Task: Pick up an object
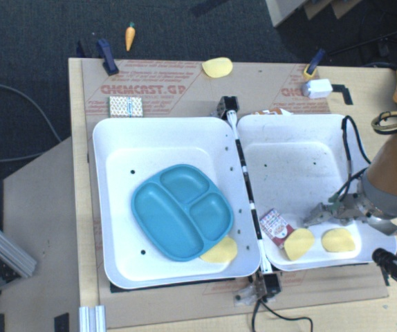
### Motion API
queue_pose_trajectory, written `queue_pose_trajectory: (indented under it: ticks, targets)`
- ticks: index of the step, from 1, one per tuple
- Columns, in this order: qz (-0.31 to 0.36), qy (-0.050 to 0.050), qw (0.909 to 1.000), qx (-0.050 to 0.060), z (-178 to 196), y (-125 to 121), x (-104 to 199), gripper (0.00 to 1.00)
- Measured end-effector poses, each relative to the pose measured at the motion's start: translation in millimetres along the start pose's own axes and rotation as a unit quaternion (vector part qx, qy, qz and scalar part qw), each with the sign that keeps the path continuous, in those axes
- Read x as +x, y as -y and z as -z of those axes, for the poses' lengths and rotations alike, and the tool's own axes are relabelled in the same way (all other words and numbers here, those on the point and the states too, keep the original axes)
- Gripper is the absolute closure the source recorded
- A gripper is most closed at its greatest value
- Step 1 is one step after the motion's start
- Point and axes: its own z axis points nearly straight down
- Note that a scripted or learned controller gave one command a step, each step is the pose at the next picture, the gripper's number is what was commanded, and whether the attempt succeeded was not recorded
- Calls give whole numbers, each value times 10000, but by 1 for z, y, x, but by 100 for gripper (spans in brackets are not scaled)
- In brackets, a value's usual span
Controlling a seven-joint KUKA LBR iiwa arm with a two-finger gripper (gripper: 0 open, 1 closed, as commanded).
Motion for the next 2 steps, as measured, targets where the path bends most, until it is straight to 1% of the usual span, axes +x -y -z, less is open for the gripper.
queue_pose_trajectory:
  ticks: [1,2]
  targets:
    - [16,0,10000,-16,1,-96,-14,0]
    - [9,-5,10000,-5,63,-1,-31,0]
